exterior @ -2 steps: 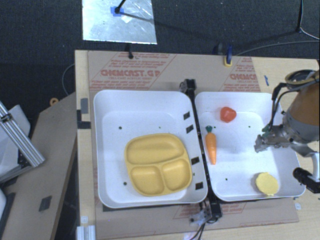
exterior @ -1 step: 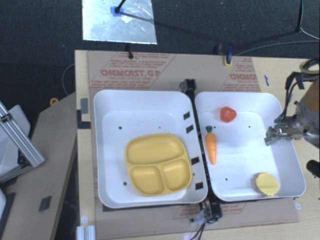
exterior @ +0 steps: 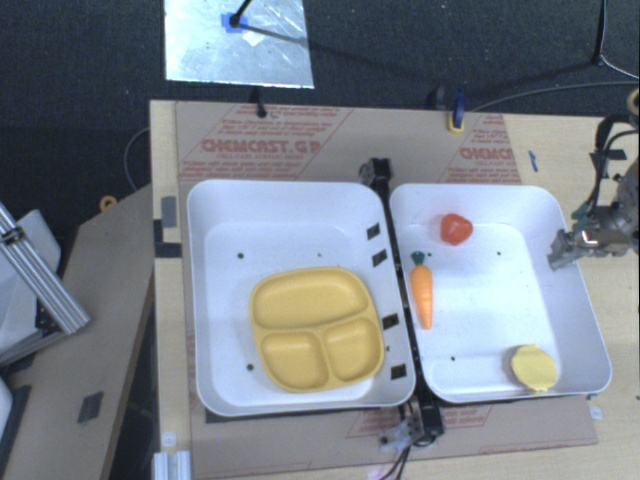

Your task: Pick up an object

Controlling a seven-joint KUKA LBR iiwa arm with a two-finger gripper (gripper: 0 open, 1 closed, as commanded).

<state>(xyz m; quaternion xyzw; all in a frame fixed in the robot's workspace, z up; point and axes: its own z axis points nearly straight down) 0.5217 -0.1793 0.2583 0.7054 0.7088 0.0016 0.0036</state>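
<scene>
The right bin (exterior: 560, 298) holds three objects. A small red tomato-like piece (exterior: 456, 229) lies near its back. An orange carrot (exterior: 422, 293) with a green top lies along the left wall. A yellow round piece (exterior: 534, 367) sits in the front right corner. My gripper (exterior: 572, 247) hangs at the bin's right rim, away from all three objects. Its fingers are too small and blurred to read, and nothing shows between them.
The left bin (exterior: 225, 268) holds a yellow divided plate (exterior: 315, 326). A black divider with clips (exterior: 395, 288) runs between the bins. Cardboard (exterior: 300, 138) lies under both bins, and a shiny metal sheet (exterior: 238, 28) lies beyond the bench.
</scene>
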